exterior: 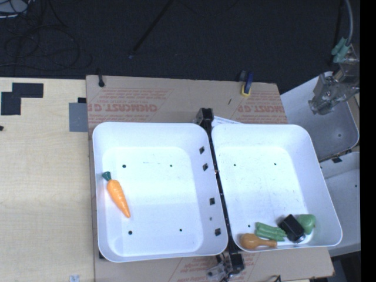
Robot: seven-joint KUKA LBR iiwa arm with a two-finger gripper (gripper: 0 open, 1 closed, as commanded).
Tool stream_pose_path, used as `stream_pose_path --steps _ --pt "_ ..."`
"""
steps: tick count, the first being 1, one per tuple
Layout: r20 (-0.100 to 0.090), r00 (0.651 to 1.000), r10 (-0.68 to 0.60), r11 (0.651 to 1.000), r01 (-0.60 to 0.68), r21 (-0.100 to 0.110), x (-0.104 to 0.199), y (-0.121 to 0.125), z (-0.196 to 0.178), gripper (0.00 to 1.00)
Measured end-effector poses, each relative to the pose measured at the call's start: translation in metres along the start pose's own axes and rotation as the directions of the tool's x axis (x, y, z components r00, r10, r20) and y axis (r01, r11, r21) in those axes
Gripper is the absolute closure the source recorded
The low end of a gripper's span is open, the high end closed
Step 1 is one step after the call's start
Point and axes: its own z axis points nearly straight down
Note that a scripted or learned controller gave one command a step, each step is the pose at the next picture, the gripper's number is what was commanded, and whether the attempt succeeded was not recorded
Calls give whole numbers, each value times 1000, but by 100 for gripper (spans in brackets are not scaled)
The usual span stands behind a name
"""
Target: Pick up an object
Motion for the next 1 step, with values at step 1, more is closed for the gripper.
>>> stream_pose_path --steps 1 --pt "0 1000 -3 1000 3 13 80 15 8 100"
